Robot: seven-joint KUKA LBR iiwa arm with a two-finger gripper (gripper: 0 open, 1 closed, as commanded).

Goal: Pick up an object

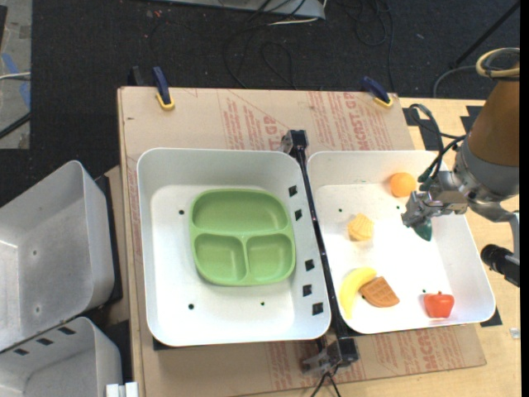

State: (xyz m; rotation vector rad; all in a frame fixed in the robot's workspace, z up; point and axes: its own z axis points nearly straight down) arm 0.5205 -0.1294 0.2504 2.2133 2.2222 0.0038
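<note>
End effector (pixel 423 213) over right bin (pixel 475 246), finger state can't tell. Nearest pick: orange ball (pixel 402 184) at 11 o'clock; yellow block (pixel 360 227) at 9.

Five small foods (pixel 360 228) in right bin (pixel 467 300)

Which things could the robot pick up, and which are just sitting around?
For the job: hand; orange ball; yellow block; banana; brown waffle; red pepper, all in the right bin.

Just lying about: green tray in the left bin; two clamps; cables.
</note>
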